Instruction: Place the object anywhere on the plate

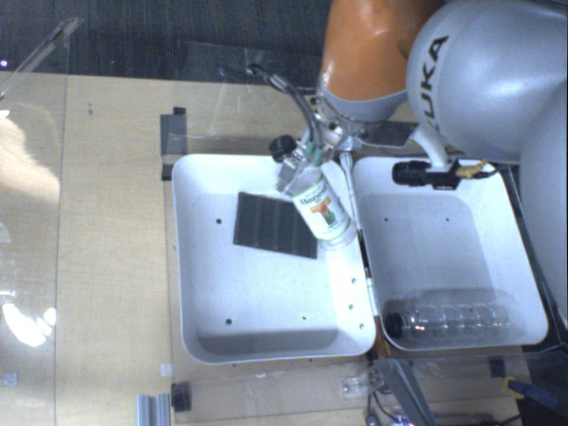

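Note:
A small clear bottle [321, 209] with a white, green and orange label hangs tilted over the right side of the left bin [200, 238]. Its top end points up-left into my gripper [302, 161], which is shut on the bottle near its neck. The plate [273, 226] is a flat dark square lying in the left bin, just left of the bottle and partly under it. The bottle's lower end sits close to the wall between the two bins.
The right bin [444, 229] holds a clear ribbed plastic bottle [453, 318] lying along its front wall. My grey arm with its orange band [373, 43] fills the upper right, above both bins' back edges. Wooden bench [89, 238] lies to the left.

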Controlling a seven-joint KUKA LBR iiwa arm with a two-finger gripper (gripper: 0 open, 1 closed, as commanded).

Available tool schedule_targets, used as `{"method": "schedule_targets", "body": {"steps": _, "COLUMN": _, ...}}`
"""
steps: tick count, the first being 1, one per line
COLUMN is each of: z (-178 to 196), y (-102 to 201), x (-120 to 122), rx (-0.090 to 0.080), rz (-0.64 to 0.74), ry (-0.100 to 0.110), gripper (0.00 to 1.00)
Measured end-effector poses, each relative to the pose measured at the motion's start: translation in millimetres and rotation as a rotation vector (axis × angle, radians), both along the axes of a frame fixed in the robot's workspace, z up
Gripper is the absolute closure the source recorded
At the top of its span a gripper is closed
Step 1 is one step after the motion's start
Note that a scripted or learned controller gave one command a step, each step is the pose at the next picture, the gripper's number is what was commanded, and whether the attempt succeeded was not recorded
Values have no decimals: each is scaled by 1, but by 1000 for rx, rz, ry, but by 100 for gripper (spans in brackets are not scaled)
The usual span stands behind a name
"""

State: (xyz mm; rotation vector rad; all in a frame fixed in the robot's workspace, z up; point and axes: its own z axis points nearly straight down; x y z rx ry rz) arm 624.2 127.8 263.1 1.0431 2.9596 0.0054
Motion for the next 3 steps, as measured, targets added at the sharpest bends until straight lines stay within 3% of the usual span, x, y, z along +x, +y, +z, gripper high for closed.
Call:
{"method": "schedule_targets", "body": {"steps": 1, "z": 39, "y": -15, "x": -12, "rx": -1, "rz": 189, "ry": -5, "gripper": 100}}
{"method": "schedule_targets", "body": {"steps": 2, "z": 46, "y": -42, "x": -8, "rx": -3, "rz": 496, "ry": -6, "gripper": 100}}
{"method": "schedule_targets", "body": {"steps": 3, "z": 12, "y": -25, "x": -46, "rx": -4, "rz": 744, "ry": -4, "gripper": 100}}
